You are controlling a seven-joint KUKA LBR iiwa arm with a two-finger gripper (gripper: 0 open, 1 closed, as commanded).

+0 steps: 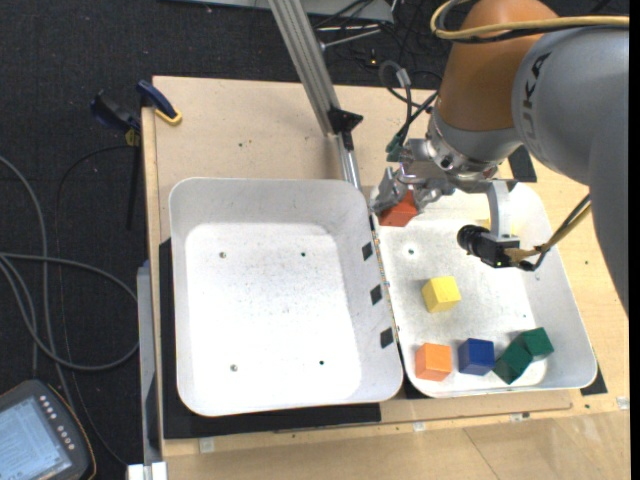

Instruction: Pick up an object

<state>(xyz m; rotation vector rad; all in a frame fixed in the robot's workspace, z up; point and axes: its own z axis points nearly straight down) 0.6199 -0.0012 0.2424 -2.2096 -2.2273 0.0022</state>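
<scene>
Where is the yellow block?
The yellow block sits in the middle of the right bin, above the orange block and blue block near its front edge.

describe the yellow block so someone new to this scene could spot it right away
Look at the right-hand white bin, the one under the grey arm. Near its middle sits the yellow block, alone on bare floor. The orange block, blue block and green blocks line the near edge; it is the only yellow one.
</scene>
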